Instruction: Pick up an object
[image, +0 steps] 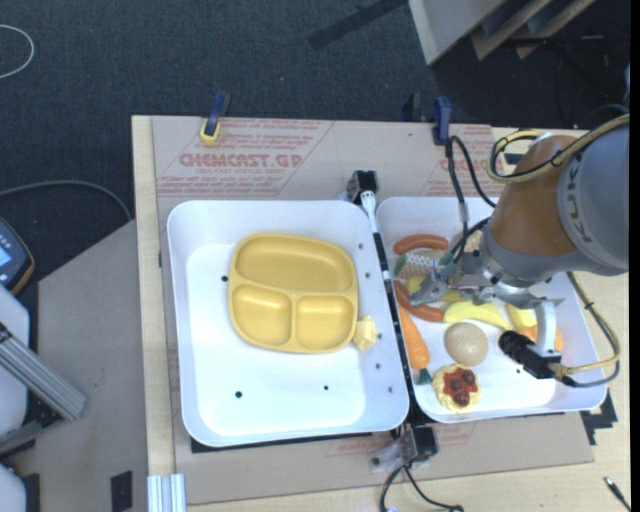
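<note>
The jaws of the gripper (428, 285) hang low over the right bin (520, 400); whether they are apart is unclear. Just beside them, 1 banana (478, 313) lies lengthwise, tips left and right.

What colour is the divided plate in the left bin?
Yellow: the plate shows plainly in the camera view.

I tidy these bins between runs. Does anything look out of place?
One small thing: a pale yellow piece lies in the left bin, against the yellow divided plate, while the other food items sit together in the right bin.
</note>
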